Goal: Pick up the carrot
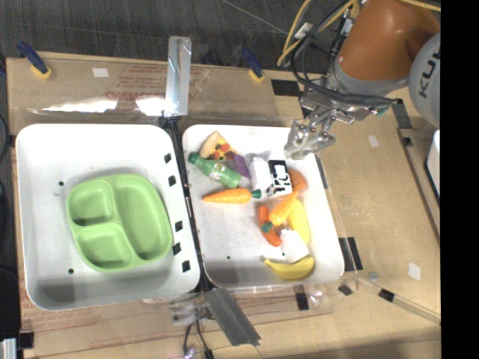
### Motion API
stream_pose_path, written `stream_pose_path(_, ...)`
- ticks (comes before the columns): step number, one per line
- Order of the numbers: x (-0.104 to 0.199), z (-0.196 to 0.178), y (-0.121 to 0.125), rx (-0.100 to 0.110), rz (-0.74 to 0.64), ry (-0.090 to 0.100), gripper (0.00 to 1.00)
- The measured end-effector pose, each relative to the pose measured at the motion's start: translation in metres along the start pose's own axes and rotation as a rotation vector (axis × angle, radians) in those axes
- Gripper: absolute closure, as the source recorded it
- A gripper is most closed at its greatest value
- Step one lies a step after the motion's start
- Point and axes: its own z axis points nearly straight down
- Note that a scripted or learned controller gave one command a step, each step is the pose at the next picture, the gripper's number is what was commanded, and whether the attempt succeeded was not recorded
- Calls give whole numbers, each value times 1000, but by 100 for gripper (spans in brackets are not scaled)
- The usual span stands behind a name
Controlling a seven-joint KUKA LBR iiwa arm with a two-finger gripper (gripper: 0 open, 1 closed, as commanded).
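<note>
The arm reaches in from the right, gripper (pixel 305 142) pointing down, seemingly holding nothing.

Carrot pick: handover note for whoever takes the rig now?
Claw: over the right bin's upper right corner, nothing seen between its fingers.
Carrot: lies flat in the right bin, left of centre, just below the green bottle, apart from the claw.
Left bin: holds the green divided plate.
Done: no grasp yet.
Left: move the claw left and down to the carrot, grip, lift.
</note>
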Motion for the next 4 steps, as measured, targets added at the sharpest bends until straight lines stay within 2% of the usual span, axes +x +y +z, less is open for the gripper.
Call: stream_pose_path(4, -6, -42, -3, 14, -12, -7, 100)
